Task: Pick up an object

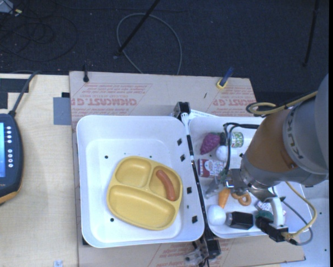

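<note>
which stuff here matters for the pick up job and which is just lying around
Part of the job:
tool
carrot
white egg
purple vegetable
black block
right bin

Just lying about:
yellow tray with sausage
left bin
handheld screen
cardboard sheet

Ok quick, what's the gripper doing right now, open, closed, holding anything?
Gripper: down in the right bin among the small items; open or closed cannot be told, and nothing is seen held.

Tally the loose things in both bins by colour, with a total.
Yellow: 1, divided plate
Red-brown: 1, sausage
Purple: 1, purple item
Orange: 1, carrot-like piece
White: 1, egg-shaped item
Black: 1, black block
Total: 6 clearly visible; others are hidden under the arm.
</note>
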You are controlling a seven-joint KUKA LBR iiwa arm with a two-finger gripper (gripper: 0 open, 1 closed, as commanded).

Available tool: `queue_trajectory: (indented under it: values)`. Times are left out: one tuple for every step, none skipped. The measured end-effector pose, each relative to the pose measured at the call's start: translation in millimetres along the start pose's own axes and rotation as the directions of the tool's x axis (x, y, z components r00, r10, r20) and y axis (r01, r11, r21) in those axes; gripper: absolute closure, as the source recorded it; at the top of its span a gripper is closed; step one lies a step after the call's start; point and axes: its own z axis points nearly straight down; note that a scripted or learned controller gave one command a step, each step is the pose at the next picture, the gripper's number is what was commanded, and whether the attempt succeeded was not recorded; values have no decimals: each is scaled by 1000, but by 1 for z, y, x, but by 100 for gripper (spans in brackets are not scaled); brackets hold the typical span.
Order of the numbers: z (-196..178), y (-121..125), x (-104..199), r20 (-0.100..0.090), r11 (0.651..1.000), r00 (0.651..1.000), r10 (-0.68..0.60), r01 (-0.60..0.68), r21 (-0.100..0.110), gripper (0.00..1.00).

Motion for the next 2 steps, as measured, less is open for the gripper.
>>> queue_trajectory:
  values:
    - [-11,2,-2,0,1000,1000,2,-2,0,100]
    - [-103,42,62,-4,1000,1000,-6,6,-3,100]
